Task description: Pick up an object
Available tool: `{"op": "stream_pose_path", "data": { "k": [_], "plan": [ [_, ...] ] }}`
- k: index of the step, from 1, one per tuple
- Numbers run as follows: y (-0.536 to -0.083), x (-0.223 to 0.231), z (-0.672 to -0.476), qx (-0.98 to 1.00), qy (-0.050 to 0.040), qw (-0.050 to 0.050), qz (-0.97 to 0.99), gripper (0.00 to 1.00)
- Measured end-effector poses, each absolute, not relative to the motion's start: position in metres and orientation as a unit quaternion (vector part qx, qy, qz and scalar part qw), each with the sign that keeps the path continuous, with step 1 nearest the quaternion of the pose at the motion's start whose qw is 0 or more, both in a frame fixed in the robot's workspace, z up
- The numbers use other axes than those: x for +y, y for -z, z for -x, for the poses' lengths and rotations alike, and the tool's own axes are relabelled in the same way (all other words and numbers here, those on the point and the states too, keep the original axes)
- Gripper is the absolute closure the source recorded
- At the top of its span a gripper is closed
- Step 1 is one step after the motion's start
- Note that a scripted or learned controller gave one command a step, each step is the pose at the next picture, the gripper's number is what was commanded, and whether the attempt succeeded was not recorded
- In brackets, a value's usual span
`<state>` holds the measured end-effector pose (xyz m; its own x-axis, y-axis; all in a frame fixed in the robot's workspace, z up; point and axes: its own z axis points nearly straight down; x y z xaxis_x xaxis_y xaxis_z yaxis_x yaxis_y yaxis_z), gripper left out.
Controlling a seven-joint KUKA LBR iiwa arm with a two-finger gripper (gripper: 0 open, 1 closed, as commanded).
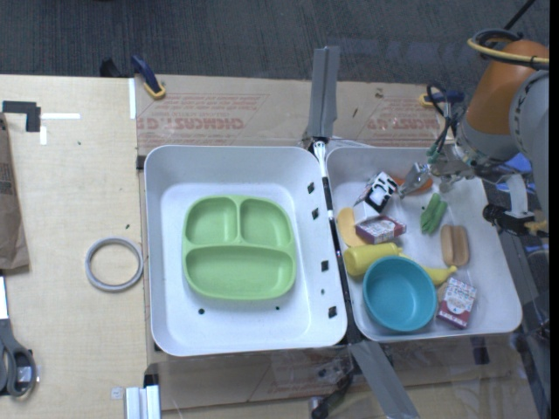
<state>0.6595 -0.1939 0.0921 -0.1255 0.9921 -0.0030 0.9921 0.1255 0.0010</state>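
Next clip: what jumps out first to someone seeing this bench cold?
The green divided plate lies alone in the left bin. The right bin is crowded, with a blue bowl near its front. The gripper hangs over that bin's back, above a green pod.

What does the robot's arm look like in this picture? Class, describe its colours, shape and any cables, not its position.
The arm is a rounded grey body with a broad orange band above the wrist. A yellowish cable loops over the top, and thin dark wires run down beside the wrist. The gripper is small, metallic and grey.
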Motion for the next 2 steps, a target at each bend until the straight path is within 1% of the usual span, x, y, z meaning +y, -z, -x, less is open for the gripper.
{"op": "stream_pose_path", "data": {
  "k": [1,2],
  "plan": [
    [-0.120,-0.223,-0.660,0.817,0.0004,0.002,-0.577,0.00],
    [-0.090,-0.219,-0.600,0.842,-0.0012,-0.002,-0.539,0.00]
  ]
}}
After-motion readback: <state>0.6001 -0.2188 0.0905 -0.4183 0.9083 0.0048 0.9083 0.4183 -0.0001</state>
